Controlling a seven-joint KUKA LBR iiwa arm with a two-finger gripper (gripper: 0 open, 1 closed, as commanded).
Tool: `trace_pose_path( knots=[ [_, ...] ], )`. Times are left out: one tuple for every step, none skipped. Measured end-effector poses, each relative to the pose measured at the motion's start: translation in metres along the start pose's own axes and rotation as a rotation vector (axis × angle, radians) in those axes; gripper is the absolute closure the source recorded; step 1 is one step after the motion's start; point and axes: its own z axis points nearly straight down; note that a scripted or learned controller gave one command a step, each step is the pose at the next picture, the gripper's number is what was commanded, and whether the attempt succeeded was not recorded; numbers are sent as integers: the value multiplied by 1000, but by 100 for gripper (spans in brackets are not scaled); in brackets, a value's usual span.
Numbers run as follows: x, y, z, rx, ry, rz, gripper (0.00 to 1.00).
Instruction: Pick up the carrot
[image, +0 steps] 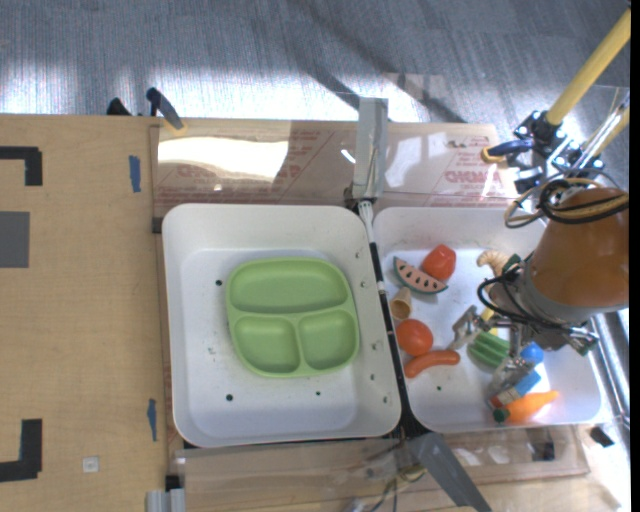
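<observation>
Carrot (533, 404): an orange, tapered toy piece with a small green tip at its left end, lying nearly flat on the floor of the right bin (588, 410), close to that bin's near wall and right corner. Its long axis runs left to right with a slight upward slant toward the right.

The gripper (512, 378) hangs just above and to the left of the carrot, its metal fingers pointing down toward the bin floor; whether they are spread or pressed together cannot be told, as cables and the wrist crowd the area. Nothing is seen pinched between them. The arm (575, 255), with its orange band, enters from the right and covers part of the right bin.

Other items in the right bin: a watermelon slice (420, 277) and a red strawberry-like piece (438, 262) near the far left, a small cone (400, 303) beside the divider, an orange-red round fruit (415, 336), a red sausage-shaped piece (432, 361) just below it, a green ribbed piece (489, 348) and a blue piece (531, 380) beside the gripper.

The left bin (190, 300) holds a green three-compartment plate (293, 316), set flat near its centre.

Both bins rest on a bench; a brown cardboard sheet (75, 290) with black markings and blue tape tabs covers its left part. Clear plastic panels (250, 165) stand behind the bins. Grey floor (300, 50) lies beyond.
</observation>
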Motion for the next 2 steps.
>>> trace_pose_path(
  knots=[
    [4, 32, -7, -3, -3, -214, 0],
    [2, -1, -2, -8, 6, -343, 0]
  ],
)
